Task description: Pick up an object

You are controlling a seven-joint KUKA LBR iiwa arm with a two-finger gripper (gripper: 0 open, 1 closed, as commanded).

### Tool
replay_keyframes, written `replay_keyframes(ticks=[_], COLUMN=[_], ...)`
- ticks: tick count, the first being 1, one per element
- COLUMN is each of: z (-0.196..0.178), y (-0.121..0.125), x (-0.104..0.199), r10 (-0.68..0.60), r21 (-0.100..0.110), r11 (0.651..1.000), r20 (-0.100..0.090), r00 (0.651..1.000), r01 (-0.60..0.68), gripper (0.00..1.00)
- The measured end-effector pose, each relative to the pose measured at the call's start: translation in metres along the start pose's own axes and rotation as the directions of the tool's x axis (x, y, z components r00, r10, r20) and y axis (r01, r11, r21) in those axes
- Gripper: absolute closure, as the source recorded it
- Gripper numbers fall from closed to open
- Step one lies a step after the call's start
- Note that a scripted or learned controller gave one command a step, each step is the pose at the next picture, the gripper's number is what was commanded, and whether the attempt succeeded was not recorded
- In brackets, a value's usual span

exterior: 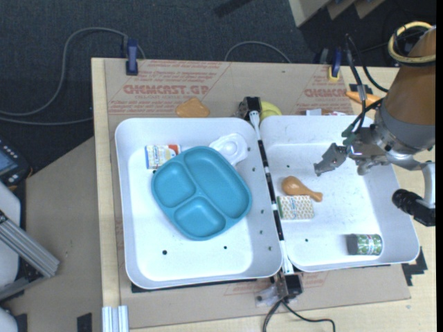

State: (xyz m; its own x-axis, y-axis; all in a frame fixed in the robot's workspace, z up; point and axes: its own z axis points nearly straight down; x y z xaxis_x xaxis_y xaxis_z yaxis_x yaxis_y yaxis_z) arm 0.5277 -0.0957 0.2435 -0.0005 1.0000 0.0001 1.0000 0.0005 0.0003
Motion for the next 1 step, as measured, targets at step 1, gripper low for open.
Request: replay_keyframes(ticks=[1], z=[0.0985], y=[0.0177], x=[0.0027], r10=[0.000], r21=[0.011], r11=[1.000], r20=[-0.002], r00=[1.000], r01=[0.000], gripper=[0.00])
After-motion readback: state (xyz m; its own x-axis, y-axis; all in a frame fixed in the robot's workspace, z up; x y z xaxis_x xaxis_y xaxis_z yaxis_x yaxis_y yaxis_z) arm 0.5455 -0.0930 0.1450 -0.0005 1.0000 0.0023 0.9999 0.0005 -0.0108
